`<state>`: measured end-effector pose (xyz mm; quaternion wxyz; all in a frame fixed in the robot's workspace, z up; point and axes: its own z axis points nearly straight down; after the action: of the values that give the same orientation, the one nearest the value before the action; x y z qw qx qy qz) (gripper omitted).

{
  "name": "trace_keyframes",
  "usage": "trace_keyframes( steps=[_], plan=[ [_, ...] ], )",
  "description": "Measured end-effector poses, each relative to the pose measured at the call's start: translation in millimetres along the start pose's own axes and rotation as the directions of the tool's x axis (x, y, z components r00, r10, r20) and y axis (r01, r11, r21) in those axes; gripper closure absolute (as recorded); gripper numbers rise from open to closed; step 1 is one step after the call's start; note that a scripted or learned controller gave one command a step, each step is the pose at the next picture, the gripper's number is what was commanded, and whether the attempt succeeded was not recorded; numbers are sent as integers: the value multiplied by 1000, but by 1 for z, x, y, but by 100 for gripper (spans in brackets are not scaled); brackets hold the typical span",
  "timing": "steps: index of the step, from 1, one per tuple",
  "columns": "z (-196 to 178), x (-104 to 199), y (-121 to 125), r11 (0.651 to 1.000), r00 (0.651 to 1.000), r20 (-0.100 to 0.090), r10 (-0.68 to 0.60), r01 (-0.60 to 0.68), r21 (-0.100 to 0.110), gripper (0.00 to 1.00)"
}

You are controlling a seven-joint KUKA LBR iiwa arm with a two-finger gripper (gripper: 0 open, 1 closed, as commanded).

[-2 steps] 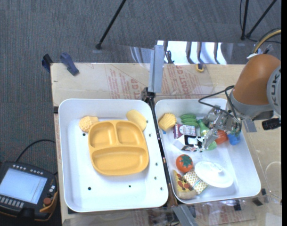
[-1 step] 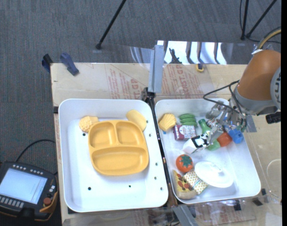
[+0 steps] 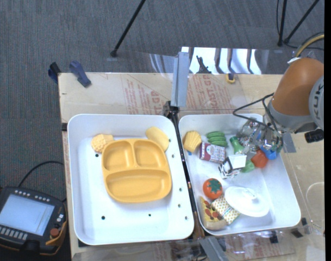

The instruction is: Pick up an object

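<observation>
Metal two-finger gripper (image 3: 256,137) low at 1 o'clock of right white bin (image 3: 292,192), open/shut can't tell, amid crowded small green, orange-red (image 3: 258,159) & blue (image 3: 271,151) plastic toys w/ none clearly pinched, so likely to nudge neighbours & lift nothing

Toy foods (image 3: 213,152) (mixed), cluttered, right bin (image 3: 291,200)

The desk (image 3: 127,88) is a cardboard-covered top printed with red lettering. Two shallow white bins sit directly on it, touching: the left bin (image 3: 81,200) and, just right of it, the right bin (image 3: 287,200).
</observation>
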<state>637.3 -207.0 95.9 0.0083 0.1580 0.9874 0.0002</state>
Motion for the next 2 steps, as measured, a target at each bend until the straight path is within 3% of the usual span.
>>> trace_keyframes(
  steps=[2],
  plan=[
    [7, 12, -2, 999, 999, -14, 32, -32, 1, 0]
  ],
)
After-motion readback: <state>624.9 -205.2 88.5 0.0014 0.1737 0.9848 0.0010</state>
